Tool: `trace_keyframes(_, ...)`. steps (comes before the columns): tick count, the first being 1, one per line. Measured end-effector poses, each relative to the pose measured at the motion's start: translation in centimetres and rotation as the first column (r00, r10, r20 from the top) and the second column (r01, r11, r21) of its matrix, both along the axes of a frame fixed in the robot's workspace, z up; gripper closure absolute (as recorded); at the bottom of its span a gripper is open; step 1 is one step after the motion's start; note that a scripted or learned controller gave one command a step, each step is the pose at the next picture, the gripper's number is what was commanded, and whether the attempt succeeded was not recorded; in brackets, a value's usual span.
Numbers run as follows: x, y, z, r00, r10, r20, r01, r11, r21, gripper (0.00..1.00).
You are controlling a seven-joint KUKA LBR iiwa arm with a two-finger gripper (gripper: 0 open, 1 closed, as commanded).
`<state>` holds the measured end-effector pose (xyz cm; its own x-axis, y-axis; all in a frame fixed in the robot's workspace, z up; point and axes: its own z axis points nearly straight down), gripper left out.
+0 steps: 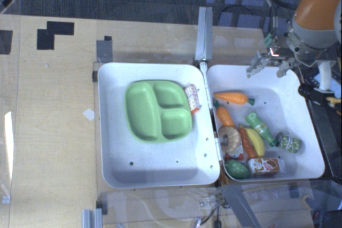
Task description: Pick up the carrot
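The carrot (231, 97), orange with a green stub at its right end, lies flat near the far left corner of the right bin (299, 115). A shorter orange carrot-like piece (224, 116) lies just below it, against the bin's left wall. My gripper (269, 68) hangs over the far rim of the right bin, up and to the right of the carrot and well apart from it. Its two fingers (256, 68) are spread open with nothing between them.
Below the carrot the right bin holds a bagel (231, 138), a banana (256, 141), a green bottle (260, 127), a green can (289, 142), a small carton (264, 166) and a green fruit (238, 169). The left bin (115, 157) carries a green divided plate (159, 110) and a small packet (192, 97).
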<state>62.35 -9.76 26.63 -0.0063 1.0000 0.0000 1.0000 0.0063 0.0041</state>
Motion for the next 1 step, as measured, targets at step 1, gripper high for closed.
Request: trace_keyframes(1,4.6,1.09,-13.53,0.992,0.126,-0.001,-0.126,0.992,0.0,0.0)
